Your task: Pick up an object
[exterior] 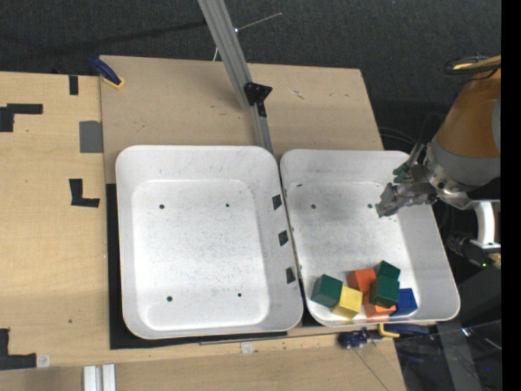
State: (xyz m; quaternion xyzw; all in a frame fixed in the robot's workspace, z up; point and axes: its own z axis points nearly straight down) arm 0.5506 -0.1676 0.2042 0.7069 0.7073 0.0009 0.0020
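Several small blocks lie bunched at the near edge of the right bin (pixel 326 187): a green block (pixel 327 290), a yellow one (pixel 350 300), an orange one (pixel 362 281), a dark green one (pixel 387 282) and a blue one (pixel 405 300). My gripper (pixel 388 203) hangs over the right bin's right side, well behind the blocks and apart from them. Nothing shows between its fingers.
The left bin (pixel 199 239) sits beside the right one on the wooden bench. A slanted metal pole (pixel 230 41) with a black clamp rises behind the bins. The grey and orange arm (pixel 470 133) comes in from the right.
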